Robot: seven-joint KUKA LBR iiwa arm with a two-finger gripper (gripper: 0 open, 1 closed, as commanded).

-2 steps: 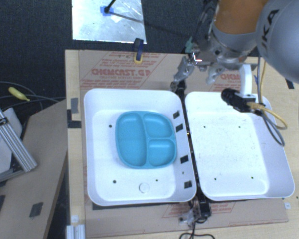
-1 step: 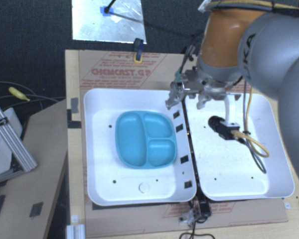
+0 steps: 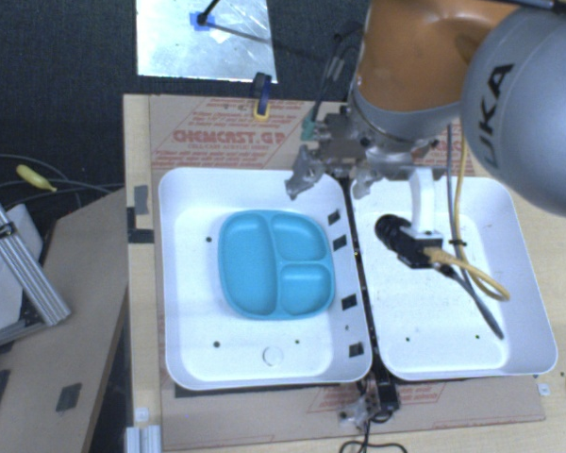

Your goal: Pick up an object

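Arm (image 3: 509, 74) came in from the R side of the view, grey w/ orange band (image 3: 415, 36) above the wrist, and hung over the far end of the seam betw. the two bins. Jaws looked released: two grey tips apart, one over the far R corner of the L bin (image 3: 184, 281), the other over the far L corner of the R bin (image 3: 524, 253). Nothing sat betw. them, and whether the tips touched the bin rims I couldn't tell.

Task obj.: a blue divided plate (image 3: 274, 262) w/ 3 compartments, one long along the L side and two smaller on the R. It lay flat approx. mid L bin, a bit toward the seam, near the jaws but clear of them and on the near side. White bin floor showed all round it, and a small round mark (image 3: 272, 355) was on that floor near the front edge.

Small black clips (image 3: 340, 243) ran along the seam where the bins met. Both bins sat side by side on a cardboard sheet (image 3: 217, 130) w/ red print, partly legible as "CHEMCAST". A yellow-and-blue clip (image 3: 261, 97) stood at the sheet's far edge. Beyond that lay a shiny metal sheet (image 3: 203, 22) w/ a bit of blue tape (image 3: 205, 21) on it.
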